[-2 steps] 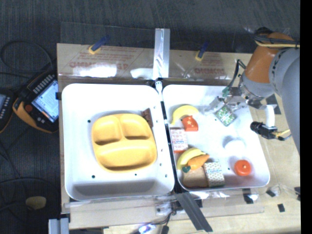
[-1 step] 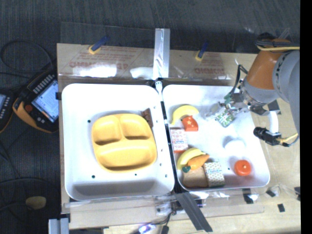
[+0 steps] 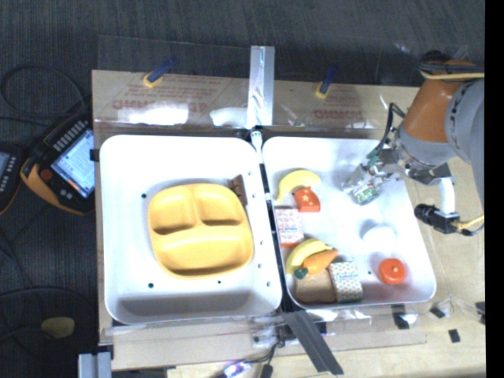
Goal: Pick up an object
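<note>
Pincer (image 3: 368,181) low in the right bin's (image 3: 409,211) upper right; whether it grips anything cannot be told. Nearest items: banana slice (image 3: 298,180) touching a red strawberry (image 3: 308,201), well left of it. Yellow divided tray (image 3: 201,228) in left bin (image 3: 118,211).

No legible text in the bins.
Red print marks a small white carton (image 3: 288,225) and the clear sheet (image 3: 169,94), but both are too blurred to read.
</note>
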